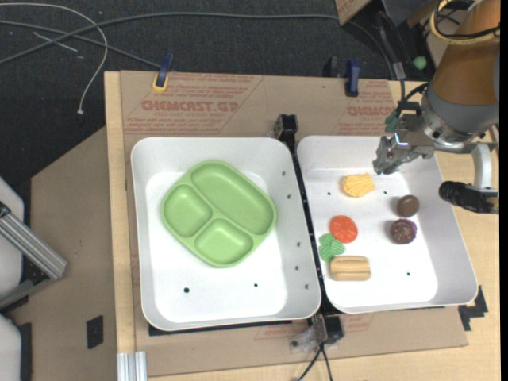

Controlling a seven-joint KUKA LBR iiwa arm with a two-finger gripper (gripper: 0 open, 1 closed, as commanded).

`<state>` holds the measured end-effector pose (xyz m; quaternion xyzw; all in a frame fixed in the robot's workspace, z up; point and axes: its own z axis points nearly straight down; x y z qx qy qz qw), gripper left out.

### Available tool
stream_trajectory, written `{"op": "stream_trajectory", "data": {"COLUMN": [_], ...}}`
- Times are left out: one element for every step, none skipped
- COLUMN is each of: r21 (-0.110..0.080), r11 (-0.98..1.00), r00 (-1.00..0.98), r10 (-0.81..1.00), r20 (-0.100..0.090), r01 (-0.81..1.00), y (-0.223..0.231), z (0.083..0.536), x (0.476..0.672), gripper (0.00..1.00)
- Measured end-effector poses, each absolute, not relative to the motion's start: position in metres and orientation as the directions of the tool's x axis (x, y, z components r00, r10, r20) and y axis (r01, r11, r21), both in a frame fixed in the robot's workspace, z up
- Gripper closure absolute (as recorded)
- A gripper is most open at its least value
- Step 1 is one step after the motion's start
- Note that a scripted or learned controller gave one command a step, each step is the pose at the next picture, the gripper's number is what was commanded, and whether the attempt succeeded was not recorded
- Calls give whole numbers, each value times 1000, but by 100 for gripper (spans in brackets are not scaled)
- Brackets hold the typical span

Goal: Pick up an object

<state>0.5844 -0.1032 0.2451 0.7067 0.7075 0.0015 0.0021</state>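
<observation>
The right bin (pixel 421 288) holds several toy foods: a yellow piece (pixel 358 185), a red tomato (pixel 344 228), a green leafy piece (pixel 329 247), a tan hot-dog bun (pixel 350 268), a brown ball (pixel 407 205) and a dark maroon ball (pixel 402 231). My gripper (pixel 386 162) hangs over the back of the right bin, just up and right of the yellow piece. I see nothing between its fingers.
The left bin (pixel 159 284) carries a green three-compartment plate (pixel 218 212). A black clip (pixel 285 125) sits at the back where the bins meet. Blue clamps (pixel 163 71) (pixel 352 78) hold the cardboard base. A black part (pixel 468 195) sticks in by the right bin's edge.
</observation>
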Motion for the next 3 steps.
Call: {"op": "stream_trajectory", "data": {"r21": [2, 2, 1], "r11": [6, 5, 7], "r00": [-6, -5, -7], "r10": [1000, 1000, 1000], "r20": [2, 1, 2], "r01": [1000, 1000, 1000], "y": [-49, 0, 55], "z": [235, 241, 240], "x": [604, 611, 613], "gripper": [100, 100, 100]}}
